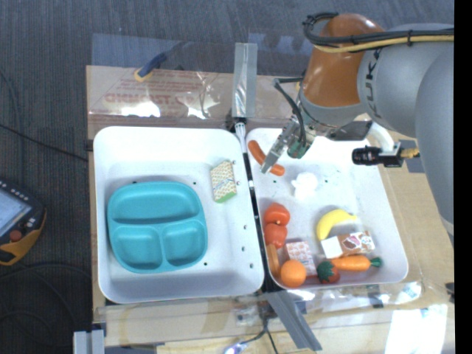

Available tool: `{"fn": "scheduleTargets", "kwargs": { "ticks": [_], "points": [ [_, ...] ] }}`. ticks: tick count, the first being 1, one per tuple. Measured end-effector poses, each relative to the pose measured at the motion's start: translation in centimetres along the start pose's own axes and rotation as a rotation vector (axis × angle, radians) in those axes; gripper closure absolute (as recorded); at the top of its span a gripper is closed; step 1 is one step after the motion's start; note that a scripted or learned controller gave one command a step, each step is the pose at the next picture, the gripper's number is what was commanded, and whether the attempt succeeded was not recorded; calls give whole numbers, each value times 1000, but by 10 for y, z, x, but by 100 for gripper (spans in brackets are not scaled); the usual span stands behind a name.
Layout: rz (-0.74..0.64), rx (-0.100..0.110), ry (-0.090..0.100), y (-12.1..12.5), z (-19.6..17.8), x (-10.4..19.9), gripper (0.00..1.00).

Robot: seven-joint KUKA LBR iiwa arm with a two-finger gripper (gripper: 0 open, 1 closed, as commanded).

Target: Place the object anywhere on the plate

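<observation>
Nearest the camera, the right-hand shallow white bin (389,220) crowds its toy food toward six o'clock: a round orange fruit (293,273), an orange carrot (352,262) and a curved yellow banana (334,223), while the teal three-compartment plastic plate (155,223) lies bare in the left-hand white bin (110,161), with a yellow-green sponge-like block (223,181) at its two o'clock. Farther back, the grey arm (413,72) slants in from three o'clock, its gripper (279,155) poised over a small orange-red sausage (259,155), probably the object to carry to the plate; whether the claw is released or clenched cannot be told.
</observation>
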State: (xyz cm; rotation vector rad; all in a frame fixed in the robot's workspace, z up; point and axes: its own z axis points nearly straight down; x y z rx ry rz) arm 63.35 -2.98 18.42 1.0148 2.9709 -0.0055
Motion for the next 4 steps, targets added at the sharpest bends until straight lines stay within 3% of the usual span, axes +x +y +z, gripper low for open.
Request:
{"fn": "scheduleTargets", "kwargs": {
  "ticks": [1, 2, 3, 4],
  "points": [
    [-254, -3, 4, 22, 0, 137, 100],
    [-170, -3, 3, 42, -32, 190, 100],
    [-71, -2, 2, 84, -89, 249, 100],
    [-70, -2, 2, 84, -89, 249, 0]
  ]
}}
